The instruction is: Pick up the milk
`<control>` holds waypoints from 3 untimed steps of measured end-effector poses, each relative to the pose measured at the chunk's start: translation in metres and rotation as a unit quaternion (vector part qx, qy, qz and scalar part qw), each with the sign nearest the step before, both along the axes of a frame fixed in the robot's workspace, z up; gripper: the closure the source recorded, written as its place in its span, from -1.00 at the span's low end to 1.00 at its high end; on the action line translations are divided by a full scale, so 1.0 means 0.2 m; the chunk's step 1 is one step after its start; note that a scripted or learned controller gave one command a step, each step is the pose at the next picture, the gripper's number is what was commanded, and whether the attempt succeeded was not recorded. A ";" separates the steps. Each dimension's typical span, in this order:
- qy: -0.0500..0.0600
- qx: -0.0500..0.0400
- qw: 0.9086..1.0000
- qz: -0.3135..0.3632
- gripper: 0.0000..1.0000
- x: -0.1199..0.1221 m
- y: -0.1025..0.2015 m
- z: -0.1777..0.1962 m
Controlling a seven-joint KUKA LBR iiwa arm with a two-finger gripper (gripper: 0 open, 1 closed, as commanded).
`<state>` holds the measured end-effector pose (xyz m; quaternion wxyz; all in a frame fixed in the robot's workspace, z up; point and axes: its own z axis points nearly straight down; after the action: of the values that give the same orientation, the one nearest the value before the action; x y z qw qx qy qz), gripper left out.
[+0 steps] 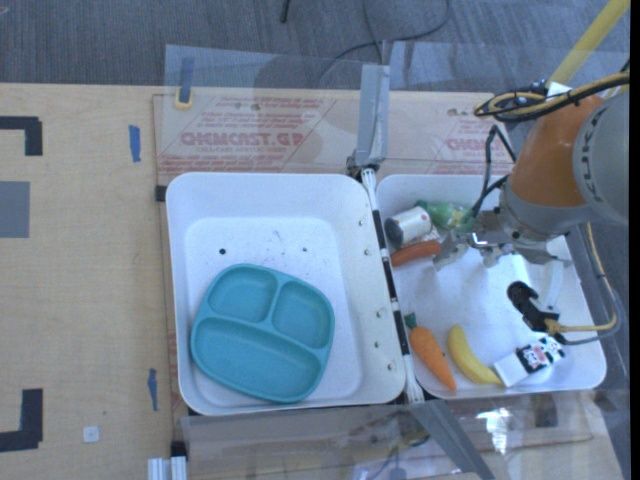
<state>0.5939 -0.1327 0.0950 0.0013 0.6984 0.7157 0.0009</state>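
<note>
camera view: a teal plastic divided plate point(263, 331) lies in the left white bin point(190, 208); in the right white bin point(585, 373), the gripper point(462, 243) hovers, its state unclear, well apart from the small black-and-white milk carton point(532, 358) at the near right corner.

Left bin point(190, 208): teal divided tray point(262, 331), lying flat; right bin point(590, 373): carrot point(433, 356) beside banana point(470, 356) at near edge; can point(408, 225), green item point(445, 213) and orange stick point(413, 253) at far left corner.
</note>
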 end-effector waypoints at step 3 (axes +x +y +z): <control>0.001 0.000 0.990 0.141 -1.00 0.12 -0.27 0.54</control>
<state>0.6169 -0.1864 0.2025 0.0008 0.5908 0.8068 0.0004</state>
